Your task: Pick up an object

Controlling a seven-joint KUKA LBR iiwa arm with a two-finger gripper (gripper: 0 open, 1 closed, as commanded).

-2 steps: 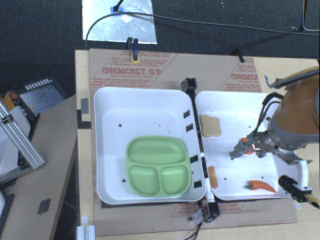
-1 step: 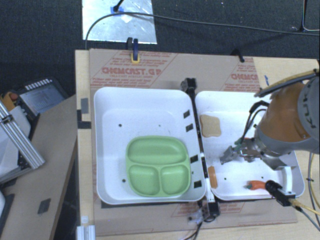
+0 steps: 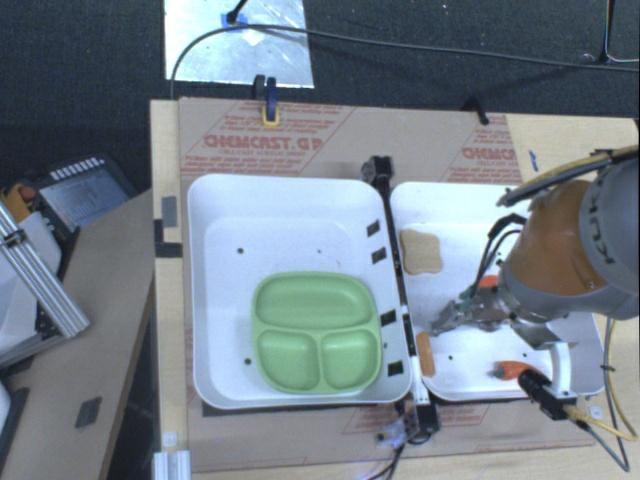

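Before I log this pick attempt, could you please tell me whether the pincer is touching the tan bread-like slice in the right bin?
Apart. The camera view shows the pincer lower in the right bin, with bare white floor between it and the tan bread-like slice.

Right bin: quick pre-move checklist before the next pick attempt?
1. Gripper over the right bin: ok, low near its left side.
2. Object between fingers: cannot tell; arm hides much of the tool.
3. Candidates in reach: ok. Tan toast-like piece near the top left, small orange piece by the divider, orange-red item near the front.
4. Closest target: orange piece by the divider, apart from the gripper: ok.
5. Wall clearance: not ok, that piece lies against the bin edge.
6. Green divided tray in left bin: ok, out of the path.
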